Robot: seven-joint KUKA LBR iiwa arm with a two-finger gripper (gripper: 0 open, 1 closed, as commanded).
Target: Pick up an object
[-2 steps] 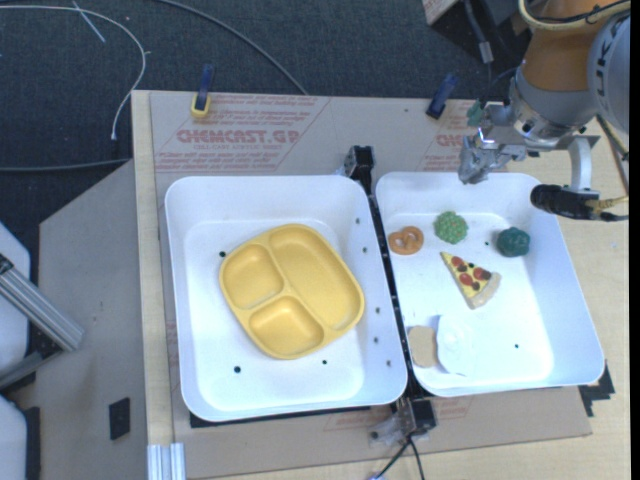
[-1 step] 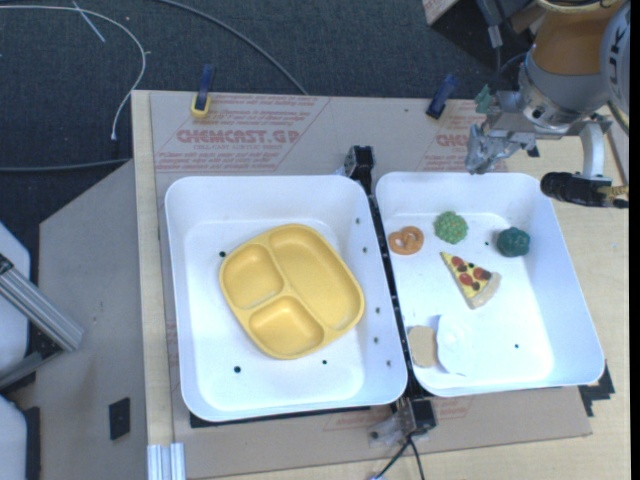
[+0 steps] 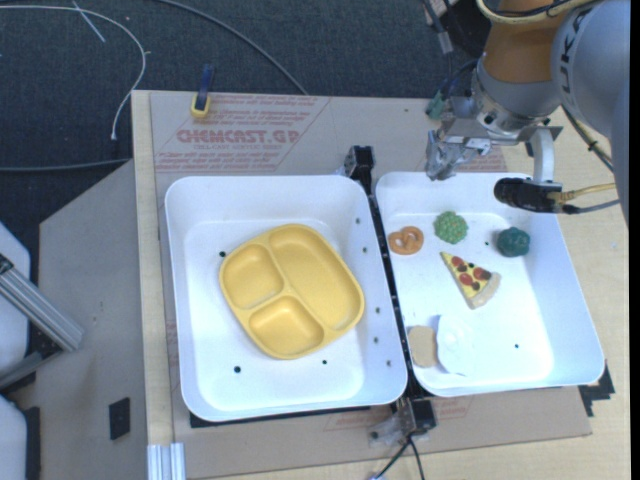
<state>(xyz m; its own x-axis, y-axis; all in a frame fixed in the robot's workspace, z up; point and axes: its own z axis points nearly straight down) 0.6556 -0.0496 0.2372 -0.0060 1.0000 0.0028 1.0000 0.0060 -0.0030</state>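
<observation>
1. Dark carpet with loose white cables surrounds a cardboard-topped bench (image 3: 250,128) that carries two shallow white bins side by side.
2. Candidates for the pick all lie in the right bin (image 3: 560,338): a pretzel (image 3: 406,240) at about ten o'clock of the bin's floor, a light green broccoli piece (image 3: 451,228) just beside it, a darker green lump (image 3: 514,241) at about two o'clock, a pizza slice (image 3: 471,277) near the centre, and a tan cookie-like piece (image 3: 423,345) at about seven o'clock, touching a pale white object (image 3: 452,351).
3. Over the bin's twelve o'clock rim, the gripper (image 3: 441,165) hangs with nothing between its fingers; whether they are parted or closed I cannot tell.
4. I judge the step in hand to be the approach. The broccoli piece is nearest, and its bulk should give the fingers more to close on than the flat pizza slice or pretzel.
5. To do it well, centre above the chosen piece, descend straight, and keep clear of the pretzel beside it.
6. Further out, the left bin (image 3: 190,218) holds a yellow divided plate (image 3: 290,290), well apart from the work.
</observation>
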